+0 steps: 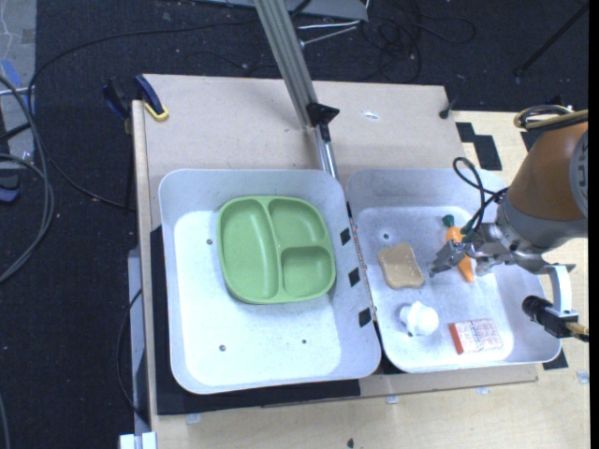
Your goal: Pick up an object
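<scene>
Orange and small, a carrot-shaped toy point(456, 248) with a green tip lies in the right white bin point(524, 349), directly at the claw point(460, 262). Its long axis runs roughly from upper left to lower right in the camera view, green end toward the bin's far wall. Whether the claw is spread or closed on it I cannot tell; dark metal and orange overlap there, so no hold can be claimed.

By its look the toy is light, hard plastic, smooth and somewhat slippery, likely to roll or squirt out if pinched near a tapering end. Its thicker middle, taken across the long axis, seems the safest place to grip.

Just beside it, toward the bin's centre, sits a tan, spongy, bread-like block point(401, 267), probably soft and forgiving. Nearer the front lie a small white rounded object point(419, 319) and a flat red-and-white packet point(477, 336), which is thin and hard to get under.

Across the divide, the left white bin point(262, 354) holds a green three-compartment plastic tray point(277, 249). Both bins rest on the pale worktop point(234, 120).
</scene>
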Robot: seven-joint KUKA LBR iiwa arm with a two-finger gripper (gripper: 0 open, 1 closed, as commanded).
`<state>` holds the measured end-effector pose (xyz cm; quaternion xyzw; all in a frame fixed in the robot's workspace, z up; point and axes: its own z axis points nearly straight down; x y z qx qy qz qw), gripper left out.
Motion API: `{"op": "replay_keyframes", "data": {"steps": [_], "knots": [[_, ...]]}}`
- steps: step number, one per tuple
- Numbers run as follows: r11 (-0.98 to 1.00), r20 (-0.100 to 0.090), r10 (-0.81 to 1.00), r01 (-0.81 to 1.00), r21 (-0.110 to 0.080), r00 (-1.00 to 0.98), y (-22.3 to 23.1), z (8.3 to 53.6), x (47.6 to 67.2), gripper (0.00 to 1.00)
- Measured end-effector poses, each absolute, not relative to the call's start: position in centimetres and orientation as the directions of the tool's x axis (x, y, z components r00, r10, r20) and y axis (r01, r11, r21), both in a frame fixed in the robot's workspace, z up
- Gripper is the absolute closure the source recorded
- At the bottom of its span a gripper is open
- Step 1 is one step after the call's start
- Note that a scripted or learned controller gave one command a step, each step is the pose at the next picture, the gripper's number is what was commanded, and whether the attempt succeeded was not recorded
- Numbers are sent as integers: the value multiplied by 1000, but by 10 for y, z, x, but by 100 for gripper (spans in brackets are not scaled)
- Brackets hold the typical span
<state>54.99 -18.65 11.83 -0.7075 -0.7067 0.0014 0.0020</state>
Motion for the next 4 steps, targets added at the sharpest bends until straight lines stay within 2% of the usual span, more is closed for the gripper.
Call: {"op": "replay_keyframes", "data": {"steps": [1,2,3,4], "knots": [[-1,-1,1000,1000,0,1,-186,92,550,0],[0,-3,1000,1000,6,1,-187,105,552,100],[-1,-2,1000,1000,5,1,-191,166,548,100],[2,-4,1000,1000,7,-2,-199,221,557,100]]}}
